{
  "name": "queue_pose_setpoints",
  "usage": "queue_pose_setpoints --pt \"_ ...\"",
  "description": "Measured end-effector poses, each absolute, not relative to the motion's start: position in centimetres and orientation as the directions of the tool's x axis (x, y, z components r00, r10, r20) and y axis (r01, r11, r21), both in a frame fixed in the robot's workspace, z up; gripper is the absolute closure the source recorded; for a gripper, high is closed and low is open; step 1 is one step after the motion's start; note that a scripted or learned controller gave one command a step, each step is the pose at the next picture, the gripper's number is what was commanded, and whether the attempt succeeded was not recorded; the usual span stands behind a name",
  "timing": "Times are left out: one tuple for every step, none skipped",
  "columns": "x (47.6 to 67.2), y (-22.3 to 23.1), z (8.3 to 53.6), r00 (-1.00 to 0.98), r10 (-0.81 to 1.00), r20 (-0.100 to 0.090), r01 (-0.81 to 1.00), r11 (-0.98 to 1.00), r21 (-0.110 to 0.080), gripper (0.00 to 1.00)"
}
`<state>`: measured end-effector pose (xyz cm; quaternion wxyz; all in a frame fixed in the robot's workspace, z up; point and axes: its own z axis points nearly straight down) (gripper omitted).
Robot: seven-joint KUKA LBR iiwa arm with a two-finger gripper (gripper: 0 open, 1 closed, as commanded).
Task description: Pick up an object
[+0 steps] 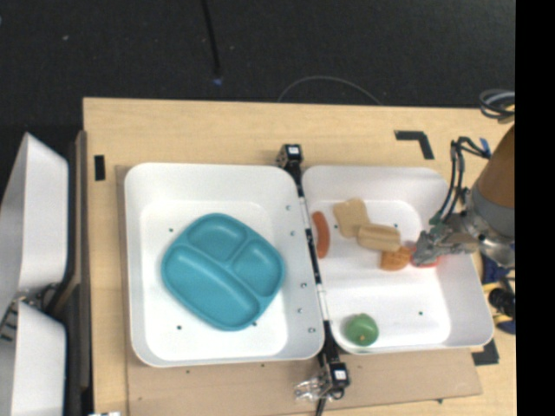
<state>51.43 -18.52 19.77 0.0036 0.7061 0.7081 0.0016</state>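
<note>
I had the hand (pixel 427 251) low in the right bin (pixel 451 319), at the small orange piece (pixel 395 259); I could not tell its opening. I judged the grasp underway, needing a firm close, then a lift. Nearby lay tan blocks (pixel 364 225), a sausage-shaped piece (pixel 322 233), a round green ball (pixel 362 328).

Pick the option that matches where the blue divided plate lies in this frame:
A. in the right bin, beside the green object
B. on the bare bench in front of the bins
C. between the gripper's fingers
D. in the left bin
D: the blue divided plate lies flat on the floor of the left bin, while the green object and the gripper are over in the right bin.
</note>
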Motion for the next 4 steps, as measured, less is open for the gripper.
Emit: queue_pose_setpoints --pt "51.6 -18.7 25.0 -0.004 1.0 -0.003 1.0 0.004 0.009 1.0" --pt "52.4 -14.0 24.2 -0.006 1.0 0.0 1.0 0.006 0.002 1.0" --pt "54.7 -9.0 23.7 -0.008 1.0 0.001 1.0 0.008 0.002 1.0" --pt "56.1 -3.4 24.7 -0.009 1.0 0.002 1.0 0.009 0.002 1.0"
